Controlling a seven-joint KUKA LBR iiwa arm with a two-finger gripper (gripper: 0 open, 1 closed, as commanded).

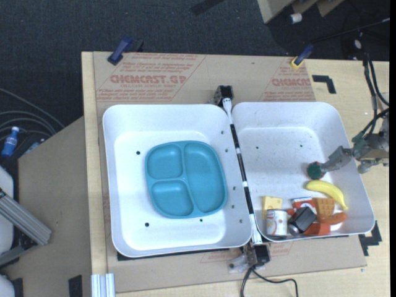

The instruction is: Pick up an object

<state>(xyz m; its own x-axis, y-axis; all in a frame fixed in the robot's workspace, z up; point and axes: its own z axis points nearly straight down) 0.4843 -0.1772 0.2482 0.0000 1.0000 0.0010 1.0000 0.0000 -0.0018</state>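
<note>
- Gripper (pixel 344 156) sits low over the right-hand rim of the right bin (pixel 278 125), reaching in from the arm side. Can't tell if it's apart or closed at this angle and resolution.
- Nothing visibly held, so I'd call the pick not done yet.
- Closest item is a small green object (pixel 315 167), just beside the gripper tip on the side away from the arm. It may be touching, but I can't confirm. It looks like the target, judging by proximity only.
- Banana (pixel 326 192) lies just below the gripper toward the near bin edge, flat on the floor and apart from the tip.
- The rest of the clutter is piled further out in the near corner of the same bin:
  - orange block (pixel 323 206)
  - black object (pixel 303 218)
  - red piece (pixel 318 229)
  - white can (pixel 278 223)
  - yellow block (pixel 272 203)
- All of those are at rest and none is lifted.
- The left bin (pixel 124 141) is well away, across the divider from the gripper. It holds a blue divided plate (pixel 185 179), which isn't in play.
- Still to do, by my read: close on the green object or banana, lift it clear of the bin floor, and confirm it's retained.
- Risk: the green piece is small and sits near the bin wall, so a slip or a miss is plausible.
</note>
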